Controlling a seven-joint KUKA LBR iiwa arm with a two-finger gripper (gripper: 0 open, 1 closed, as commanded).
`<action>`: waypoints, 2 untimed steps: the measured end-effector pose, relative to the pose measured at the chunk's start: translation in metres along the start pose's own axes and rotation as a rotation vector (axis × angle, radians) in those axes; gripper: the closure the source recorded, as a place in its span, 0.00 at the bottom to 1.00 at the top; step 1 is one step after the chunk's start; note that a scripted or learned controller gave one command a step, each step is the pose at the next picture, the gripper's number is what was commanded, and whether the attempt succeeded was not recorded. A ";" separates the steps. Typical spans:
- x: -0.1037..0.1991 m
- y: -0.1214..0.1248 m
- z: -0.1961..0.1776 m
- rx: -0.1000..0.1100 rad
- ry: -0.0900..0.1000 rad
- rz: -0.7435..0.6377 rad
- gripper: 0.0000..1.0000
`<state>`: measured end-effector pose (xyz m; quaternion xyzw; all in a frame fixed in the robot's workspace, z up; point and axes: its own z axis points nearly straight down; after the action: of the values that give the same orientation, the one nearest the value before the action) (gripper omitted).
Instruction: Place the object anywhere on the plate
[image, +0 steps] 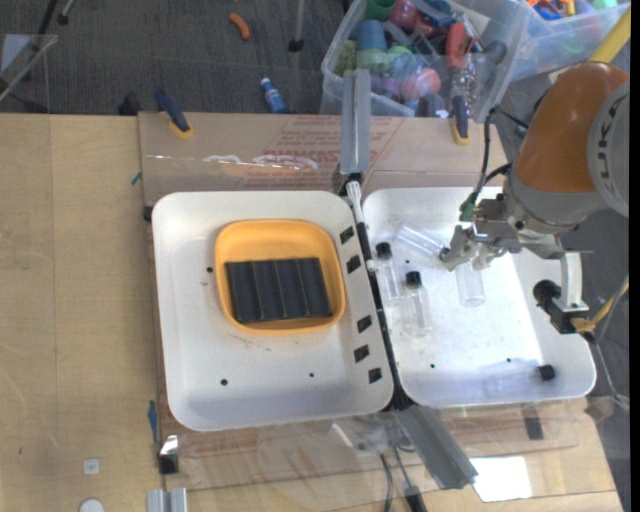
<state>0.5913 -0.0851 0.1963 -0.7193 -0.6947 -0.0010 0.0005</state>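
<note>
Left bin, well left of the gripper: an orange plate bearing a dark ribbed block. Right bin: clear plastic vials with black caps just left of and below the gripper. Whether the gripper holds anything cannot be told.

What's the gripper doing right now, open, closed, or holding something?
Gripper: over the right bin, above clear vials; open or closed cannot be told, and nothing shows held in it.
</note>
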 end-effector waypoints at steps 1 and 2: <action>0.030 0.026 -0.004 -0.002 -0.002 -0.205 1.00; 0.044 0.034 0.012 0.002 -0.001 -0.288 1.00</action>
<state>0.6266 -0.0423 0.1845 -0.6122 -0.7907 0.0000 0.0006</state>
